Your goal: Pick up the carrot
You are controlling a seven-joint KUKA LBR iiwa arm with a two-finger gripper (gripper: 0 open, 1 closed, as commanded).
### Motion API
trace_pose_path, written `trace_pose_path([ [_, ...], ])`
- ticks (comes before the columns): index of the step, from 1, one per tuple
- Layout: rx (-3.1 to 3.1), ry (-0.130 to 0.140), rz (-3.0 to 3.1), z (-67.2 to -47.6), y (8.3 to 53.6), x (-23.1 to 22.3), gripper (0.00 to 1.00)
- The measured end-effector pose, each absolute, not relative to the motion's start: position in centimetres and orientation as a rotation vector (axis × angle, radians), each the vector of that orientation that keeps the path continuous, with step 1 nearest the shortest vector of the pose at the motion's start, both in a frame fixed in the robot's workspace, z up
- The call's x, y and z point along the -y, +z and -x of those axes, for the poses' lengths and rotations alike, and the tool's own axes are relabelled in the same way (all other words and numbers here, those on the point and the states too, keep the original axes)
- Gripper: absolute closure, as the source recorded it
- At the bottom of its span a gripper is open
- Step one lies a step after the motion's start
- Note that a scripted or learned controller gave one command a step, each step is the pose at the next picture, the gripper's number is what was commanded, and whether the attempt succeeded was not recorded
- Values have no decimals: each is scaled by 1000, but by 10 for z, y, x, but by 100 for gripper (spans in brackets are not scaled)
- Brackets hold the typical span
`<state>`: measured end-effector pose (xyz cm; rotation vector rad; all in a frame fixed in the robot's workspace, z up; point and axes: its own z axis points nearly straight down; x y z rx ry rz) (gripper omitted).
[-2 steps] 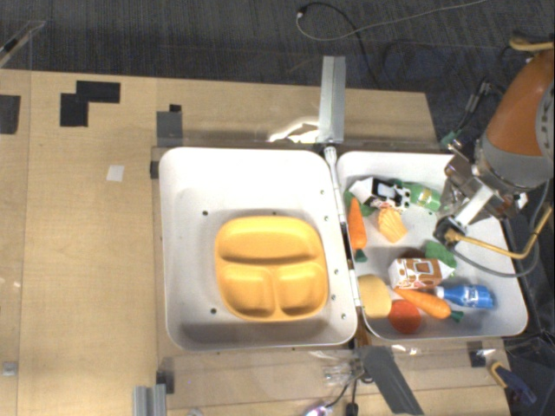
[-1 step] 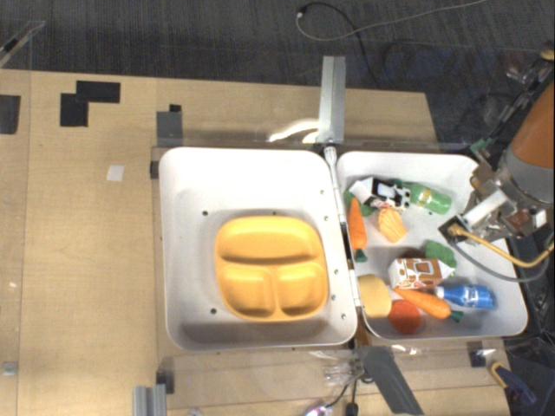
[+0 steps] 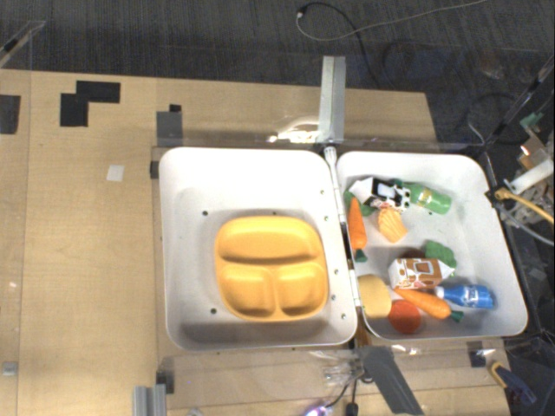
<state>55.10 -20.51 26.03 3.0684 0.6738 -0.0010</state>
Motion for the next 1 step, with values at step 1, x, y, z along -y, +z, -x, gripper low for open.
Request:
trace_pose_path([
  [1, -747, -2, -3054, -549, 194, 144, 100],
])
